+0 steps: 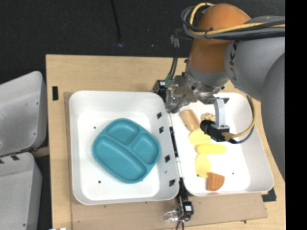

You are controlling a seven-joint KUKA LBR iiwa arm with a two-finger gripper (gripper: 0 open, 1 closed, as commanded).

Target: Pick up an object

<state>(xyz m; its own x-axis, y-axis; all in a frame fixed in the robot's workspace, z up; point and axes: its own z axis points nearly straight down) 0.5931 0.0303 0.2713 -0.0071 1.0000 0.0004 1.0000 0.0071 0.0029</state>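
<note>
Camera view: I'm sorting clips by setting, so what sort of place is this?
Probably a robot lab test bench, not a kitchen: a wooden bench bearing two white bins, a teal divided plate and toy food pieces, with a cabled arm overhead.

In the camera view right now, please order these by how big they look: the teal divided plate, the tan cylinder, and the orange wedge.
1. teal divided plate, by far the largest.
2. tan cylinder and orange wedge: these look close in size. The arm covers the cylinder's upper end, so I do not rank them.
</note>
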